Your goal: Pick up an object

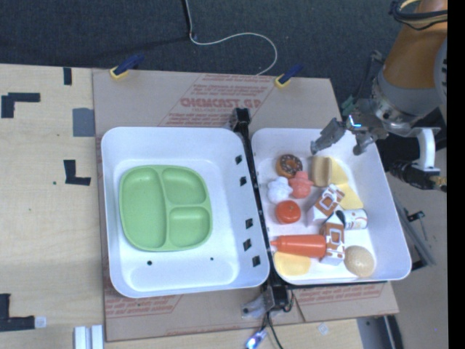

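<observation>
Open, empty claw [340,142] above right bin [389,217]; red cardboard lettering [221,102] unreadable.

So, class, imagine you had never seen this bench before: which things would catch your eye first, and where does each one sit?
First, the green divided plate, lying alone in the left bin. Next, the bright heap of toy food crowding the right bin, with an orange carrot near its front edge and a chocolate donut towards the back. Last, the arm's gripper, open above that bin's far edge.
</observation>
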Controlling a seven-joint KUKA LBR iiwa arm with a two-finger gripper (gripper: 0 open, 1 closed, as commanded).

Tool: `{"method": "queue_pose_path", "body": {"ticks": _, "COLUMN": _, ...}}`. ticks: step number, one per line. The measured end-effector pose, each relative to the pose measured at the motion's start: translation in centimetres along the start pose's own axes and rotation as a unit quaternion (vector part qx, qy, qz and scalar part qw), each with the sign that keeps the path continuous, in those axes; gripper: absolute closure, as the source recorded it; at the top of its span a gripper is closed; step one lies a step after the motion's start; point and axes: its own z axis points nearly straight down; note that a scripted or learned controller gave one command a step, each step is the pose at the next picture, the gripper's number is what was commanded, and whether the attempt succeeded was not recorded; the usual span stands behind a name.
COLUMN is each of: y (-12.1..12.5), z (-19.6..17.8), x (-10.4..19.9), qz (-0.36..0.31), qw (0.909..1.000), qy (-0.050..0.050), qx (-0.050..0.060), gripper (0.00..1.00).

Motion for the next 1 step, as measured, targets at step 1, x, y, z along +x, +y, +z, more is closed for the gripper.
{"method": "queue_pose_path", "body": {"ticks": 1, "y": -1.06, "z": -0.64, "x": 7.10, "qz": -0.003, "qw": 1.0000, "qy": 0.001, "qx": 0.000, "gripper": 0.00}}
